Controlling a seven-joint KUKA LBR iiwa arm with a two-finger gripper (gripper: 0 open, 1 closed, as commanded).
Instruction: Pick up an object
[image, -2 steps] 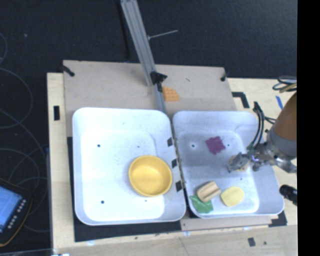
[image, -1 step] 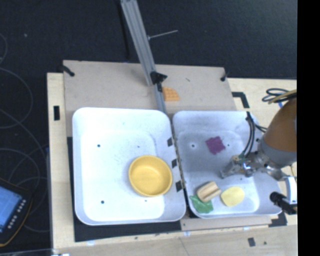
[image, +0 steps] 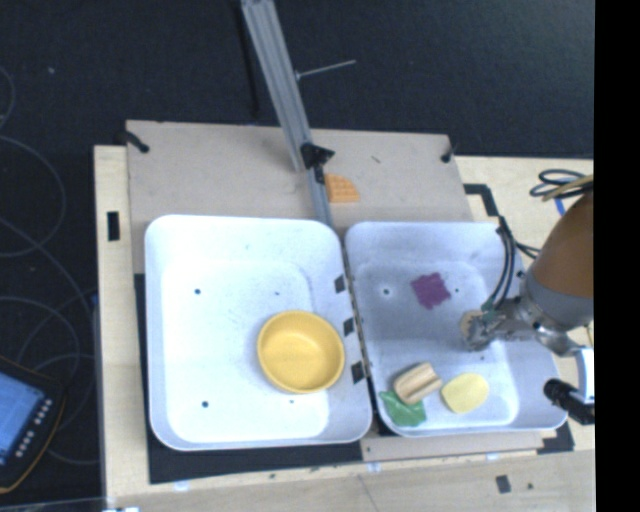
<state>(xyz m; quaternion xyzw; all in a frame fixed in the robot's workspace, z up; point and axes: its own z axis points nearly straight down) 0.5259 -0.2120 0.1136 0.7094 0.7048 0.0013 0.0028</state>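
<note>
1. Reaching in from the right of the frame, the grey arm (image: 565, 275) with its orange band extends over the right bin (image: 400, 245); the gripper (image: 478, 328) sits low at mid-right of that bin, above bare white floor.
2. Jaws: whether they stand wide or narrow cannot be told — the tip is small and blurred. Nothing is visible between them.
3. Right bin contents: a purple square piece (image: 431, 290) lies in the upper middle, left of the gripper and apart from it; a tan block (image: 416, 381) lies near the lower edge, tilted; a green piece (image: 402, 408) sits just below it at the lower left corner, touching or nearly so; a pale yellow rounded object (image: 465, 392) lies to the right of the tan block, below the gripper.
4. Left bin (image: 200, 250): a yellow bowl (image: 300, 351) stands upright in the lower right part, close to the wall shared with the right bin.
5. Surroundings: both bins rest side by side on the tabletop (image: 250, 170); a grey metal rail (image: 285, 95) runs from the top of the frame down toward the gap between them, with a small orange patch (image: 341, 189) just beside its lower end.
6. Far lower left of the frame — a dark device with a blue screen (image: 20, 420), well apart from the bins.
</note>
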